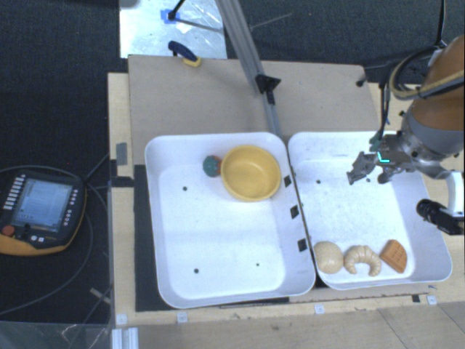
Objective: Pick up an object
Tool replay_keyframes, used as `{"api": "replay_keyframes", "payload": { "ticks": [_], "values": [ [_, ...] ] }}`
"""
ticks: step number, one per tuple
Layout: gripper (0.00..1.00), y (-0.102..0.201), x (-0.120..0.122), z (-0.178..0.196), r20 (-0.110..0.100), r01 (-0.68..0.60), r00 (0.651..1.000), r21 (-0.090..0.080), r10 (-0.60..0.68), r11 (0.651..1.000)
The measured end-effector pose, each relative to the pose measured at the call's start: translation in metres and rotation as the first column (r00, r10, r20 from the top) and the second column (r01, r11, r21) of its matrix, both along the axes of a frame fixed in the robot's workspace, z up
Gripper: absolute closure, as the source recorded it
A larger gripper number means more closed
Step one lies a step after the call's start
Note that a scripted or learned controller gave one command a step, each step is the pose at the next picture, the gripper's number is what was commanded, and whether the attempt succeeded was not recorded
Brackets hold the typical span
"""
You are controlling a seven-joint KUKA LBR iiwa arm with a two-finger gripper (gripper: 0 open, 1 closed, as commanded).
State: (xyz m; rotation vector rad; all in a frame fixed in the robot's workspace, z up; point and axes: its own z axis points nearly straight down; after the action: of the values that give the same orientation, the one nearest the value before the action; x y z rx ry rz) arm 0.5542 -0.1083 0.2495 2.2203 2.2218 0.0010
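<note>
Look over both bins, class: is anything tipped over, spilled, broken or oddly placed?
Nothing stands out. The yellow bowl sits upright in the left bin beside a small green ball. A bread roll, croissant and waffle piece line the right bin's near edge. The gripper hovers above.

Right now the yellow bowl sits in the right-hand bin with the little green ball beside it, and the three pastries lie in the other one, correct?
Not quite. The camera view shows the yellow bowl in the left-hand bin, with the little green ball beside it. The three pastries lie in the other one, the right-hand bin, along its near edge.
</note>
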Motion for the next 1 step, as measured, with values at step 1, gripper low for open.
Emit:
{"api": "replay_keyframes", "payload": {
  "ticks": [1],
  "values": [
    [0.00, 0.0000, 0.0000, 0.0000, 0.000, 0.000, 1.000, 0.000, 0.000, 1.000]
  ]
}}
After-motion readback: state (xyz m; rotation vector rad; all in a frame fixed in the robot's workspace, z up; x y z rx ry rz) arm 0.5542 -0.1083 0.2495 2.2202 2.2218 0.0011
